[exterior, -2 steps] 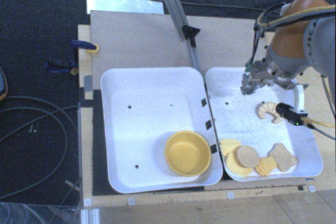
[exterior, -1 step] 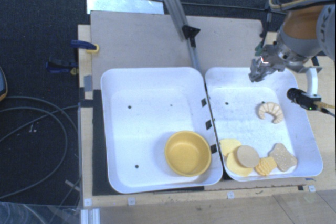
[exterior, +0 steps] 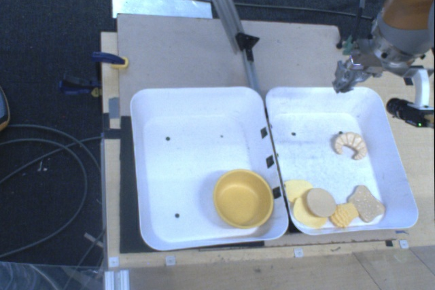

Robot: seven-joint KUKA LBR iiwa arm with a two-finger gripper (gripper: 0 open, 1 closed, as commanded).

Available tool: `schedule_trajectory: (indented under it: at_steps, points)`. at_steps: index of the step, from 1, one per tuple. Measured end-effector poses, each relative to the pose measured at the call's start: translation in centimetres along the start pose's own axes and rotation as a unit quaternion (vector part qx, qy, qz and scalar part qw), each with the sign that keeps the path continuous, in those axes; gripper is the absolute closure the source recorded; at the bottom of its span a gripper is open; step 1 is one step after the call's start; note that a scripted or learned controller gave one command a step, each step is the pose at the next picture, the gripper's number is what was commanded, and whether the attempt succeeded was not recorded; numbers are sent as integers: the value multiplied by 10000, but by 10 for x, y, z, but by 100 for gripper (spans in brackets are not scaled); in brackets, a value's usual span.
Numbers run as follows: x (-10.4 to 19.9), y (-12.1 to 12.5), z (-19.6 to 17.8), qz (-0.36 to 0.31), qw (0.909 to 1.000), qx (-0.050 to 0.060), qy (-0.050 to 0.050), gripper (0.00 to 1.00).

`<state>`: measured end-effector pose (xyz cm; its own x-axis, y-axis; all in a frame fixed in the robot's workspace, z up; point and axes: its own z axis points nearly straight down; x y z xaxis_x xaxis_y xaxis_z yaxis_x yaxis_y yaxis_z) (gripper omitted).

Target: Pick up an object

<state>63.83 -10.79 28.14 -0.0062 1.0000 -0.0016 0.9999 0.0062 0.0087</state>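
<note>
Nearest in the right bin (exterior: 397, 166), flat toy biscuits (exterior: 319, 204) lie huddled at the near edge, looking light, stiff and awkward to pinch, while the yellow bowl (exterior: 243, 197) sits upright in the left bin (exterior: 146, 146). Farther back, alone mid-bin, the shrimp (exterior: 350, 144) looks light, rigid and slick; its curve runs left-right, tips toward the near side, so grip across its arched middle. At the far rim, the pincer (exterior: 344, 80) hovers, and I cannot tell how it's set.

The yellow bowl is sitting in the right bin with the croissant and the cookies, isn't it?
Not quite. The camera view shows the yellow bowl in the left bin, near its front right corner. The croissant and the cookies are in the right bin, as you said.
</note>
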Motion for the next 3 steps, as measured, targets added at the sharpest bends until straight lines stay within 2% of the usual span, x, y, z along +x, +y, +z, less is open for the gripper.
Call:
schedule_trajectory:
  at_steps: [1, 2, 3]
  points:
    - [55, 5, 18, -20, 10000, 34, 15, 100]
    - [106, 0, 32, -19, 10000, 37, 17, 100]
    - [160, 7, 46, -21, 10000, 36, 18, 100]
